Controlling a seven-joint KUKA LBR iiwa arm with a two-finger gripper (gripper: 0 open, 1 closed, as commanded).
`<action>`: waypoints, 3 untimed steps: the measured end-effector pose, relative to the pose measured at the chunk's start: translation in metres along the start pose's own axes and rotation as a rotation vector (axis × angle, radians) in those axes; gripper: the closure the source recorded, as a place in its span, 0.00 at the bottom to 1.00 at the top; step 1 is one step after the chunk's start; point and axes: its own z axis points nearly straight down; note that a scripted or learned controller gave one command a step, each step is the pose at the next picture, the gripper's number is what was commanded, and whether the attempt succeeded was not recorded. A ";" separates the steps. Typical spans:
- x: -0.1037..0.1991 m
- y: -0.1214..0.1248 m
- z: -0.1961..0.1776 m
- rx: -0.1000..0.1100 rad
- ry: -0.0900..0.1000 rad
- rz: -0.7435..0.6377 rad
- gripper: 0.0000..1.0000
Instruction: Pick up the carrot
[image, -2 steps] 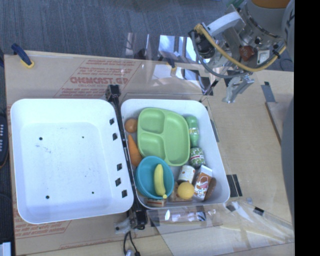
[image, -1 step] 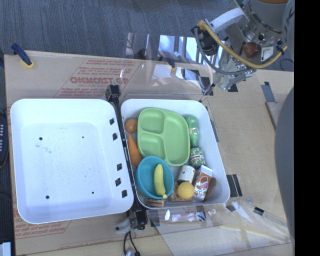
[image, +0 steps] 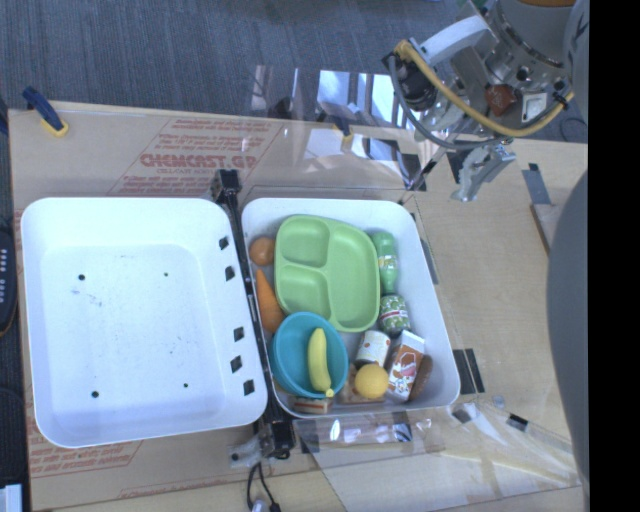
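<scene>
The carrot (image: 267, 302) is a long orange piece lying along the left wall of the right bin (image: 432, 300). It is partly tucked under the green divided plate (image: 325, 270) and the blue bowl (image: 300, 355). My gripper (image: 478, 172) hangs above the bench past the bin's far right corner, well away from the carrot and up to its right. Nothing is seen in it.
The right bin is crowded: a banana (image: 318, 360) in the blue bowl, a lemon (image: 370, 381), a small can (image: 372, 347), a carton (image: 405, 366), two green items (image: 387, 262) by the right wall, and a round orange fruit (image: 262, 250). The left bin (image: 120, 320) stands alongside.
</scene>
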 end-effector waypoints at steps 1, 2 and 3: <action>-0.019 0.067 -0.059 0.007 0.016 -0.014 0.00; -0.017 0.064 -0.056 0.010 0.013 -0.021 0.00; -0.017 0.064 -0.056 0.010 0.013 -0.021 0.00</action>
